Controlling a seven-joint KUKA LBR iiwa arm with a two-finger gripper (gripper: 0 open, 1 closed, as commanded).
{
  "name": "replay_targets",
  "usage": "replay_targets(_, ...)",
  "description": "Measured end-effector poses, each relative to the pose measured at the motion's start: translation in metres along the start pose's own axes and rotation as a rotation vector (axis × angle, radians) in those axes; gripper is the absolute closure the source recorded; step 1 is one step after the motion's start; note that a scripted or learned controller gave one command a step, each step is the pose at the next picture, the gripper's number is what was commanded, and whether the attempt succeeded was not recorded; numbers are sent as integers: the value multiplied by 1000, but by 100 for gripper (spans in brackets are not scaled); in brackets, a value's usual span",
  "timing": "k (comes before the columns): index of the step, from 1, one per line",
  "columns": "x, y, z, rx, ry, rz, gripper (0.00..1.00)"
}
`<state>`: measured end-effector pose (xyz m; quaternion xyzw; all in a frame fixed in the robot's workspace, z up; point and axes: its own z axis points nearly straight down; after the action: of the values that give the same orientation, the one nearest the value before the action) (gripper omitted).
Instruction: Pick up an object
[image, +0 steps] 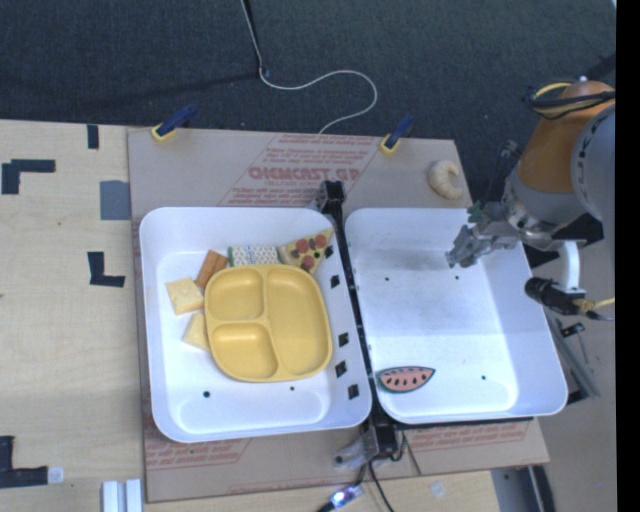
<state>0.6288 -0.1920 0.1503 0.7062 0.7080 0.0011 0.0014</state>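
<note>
the claw (464, 250) is positioned over the upper right part of the right bin (520, 330), low above its bare floor. whether it is apart or together cannot be told from this view, and nothing is seen held in it. the nearest object, a watermelon slice (405, 378), lies flat near the front left of the same bin, well apart from the claw. the left bin (165, 300) holds a yellow divided plate (268, 322) with small food pieces crowded behind it. risk: the slice is thin and flat, so a descent slightly off centre is judged likely to close on nothing or push it against the wall.
</note>
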Motion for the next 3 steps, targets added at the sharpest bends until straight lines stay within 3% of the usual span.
replay_targets(1, 4, 5, -62, -1, -1, 0, 100)
replay_targets(2, 5, 6, -75, 3, 0, 0, 100)
replay_targets(3, 43, -35, -66, 8, 2, 0, 100)
